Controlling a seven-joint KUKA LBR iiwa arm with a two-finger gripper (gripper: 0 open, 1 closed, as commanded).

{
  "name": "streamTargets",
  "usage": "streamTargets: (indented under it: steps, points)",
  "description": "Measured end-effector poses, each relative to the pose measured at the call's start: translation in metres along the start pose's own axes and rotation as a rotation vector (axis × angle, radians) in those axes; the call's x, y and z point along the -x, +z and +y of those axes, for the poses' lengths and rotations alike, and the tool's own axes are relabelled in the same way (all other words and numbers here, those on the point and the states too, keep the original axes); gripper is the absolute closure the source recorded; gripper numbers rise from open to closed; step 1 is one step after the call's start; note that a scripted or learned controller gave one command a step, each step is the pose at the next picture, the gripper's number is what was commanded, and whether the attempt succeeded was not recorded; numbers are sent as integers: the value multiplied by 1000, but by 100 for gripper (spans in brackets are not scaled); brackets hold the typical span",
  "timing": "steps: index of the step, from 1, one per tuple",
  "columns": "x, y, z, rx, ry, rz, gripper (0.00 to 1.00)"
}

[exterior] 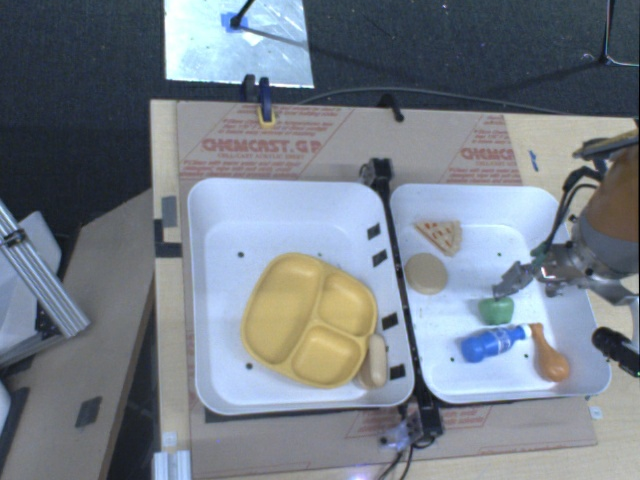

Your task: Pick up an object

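Hovering my two-finger gripper above small green rounded block; finger spread unreadable, nothing visibly held. Next: descend, grasp.

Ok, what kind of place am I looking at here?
Probably a robotics lab bench set up for grasping trials: two white bins side by side on a board, toy food such as a pizza slice in one, and a robot gripper reaching in.

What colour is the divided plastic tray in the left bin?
Yellow; the divided plastic tray shows best in the camera view.
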State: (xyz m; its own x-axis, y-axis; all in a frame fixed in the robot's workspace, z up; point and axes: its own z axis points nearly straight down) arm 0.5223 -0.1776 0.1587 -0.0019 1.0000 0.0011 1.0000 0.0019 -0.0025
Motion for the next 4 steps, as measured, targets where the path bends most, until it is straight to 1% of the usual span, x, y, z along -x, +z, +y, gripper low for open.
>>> streamTargets:
  steps: [1, 2, 3, 4]
  points:
    - [-2, 44, -6, 1, 1, 0, 0]
    - [-2, 76, -6, 2, 0, 0, 0]
    - [-2, 63, -4, 7, 0, -2, 100]
    - [1, 16, 5, 9, -2, -3, 100]
